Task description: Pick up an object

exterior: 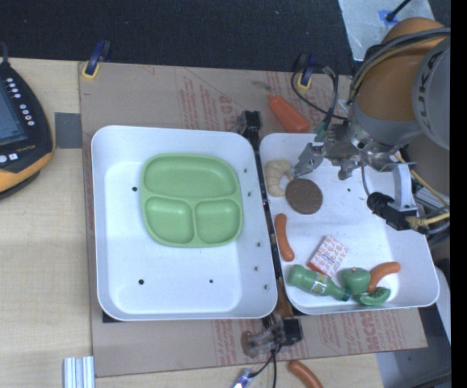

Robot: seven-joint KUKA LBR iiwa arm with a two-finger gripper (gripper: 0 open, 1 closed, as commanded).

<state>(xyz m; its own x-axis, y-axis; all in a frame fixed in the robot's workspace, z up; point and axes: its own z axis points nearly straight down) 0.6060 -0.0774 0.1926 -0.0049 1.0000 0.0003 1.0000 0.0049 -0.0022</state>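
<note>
The right bin (415, 245) holds a round brown disc (304, 196), a cream-coloured lump (277, 176), an orange sausage (284, 237), a red and white packet (328, 256), a green bottle (314, 283), a green round fruit (355, 280) and an orange piece (383, 272). My gripper (327, 165) hangs over the bin's far part, just beyond the brown disc. It is open, with nothing between its fingers.
The left bin (120, 257) holds a green divided plate (191, 198). An orange carrot (288, 113) lies on the cardboard beyond the right bin. A sausage (306, 373) lies near the front edge. A control pendant (7, 136) rests at the far left.
</note>
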